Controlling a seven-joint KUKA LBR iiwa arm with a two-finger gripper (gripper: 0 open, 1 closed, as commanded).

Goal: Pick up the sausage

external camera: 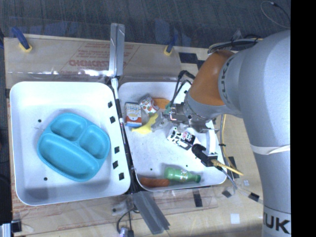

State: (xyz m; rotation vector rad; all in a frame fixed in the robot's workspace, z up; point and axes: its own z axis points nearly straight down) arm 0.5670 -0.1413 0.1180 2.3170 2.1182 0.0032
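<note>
While the grey arm [247, 88] is reaching in from the right, its hand [165, 116] is hanging low over the right bin [148, 90], near a yellow banana [144, 127] and small cartons [133, 112]. I cannot tell how the hand is set. The sausage [154, 182] is lying by the bin's near wall, just beside a green bottle [181, 175]. A blue tray [74, 146] is sitting in the left bin [29, 98].

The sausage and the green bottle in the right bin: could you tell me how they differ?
The sausage is reddish-brown, the green bottle bright green with a pale label. The sausage looks slimmer and lies left of the bottle, closer to the near wall. Both lie on their sides near the right bin's near edge.
</note>
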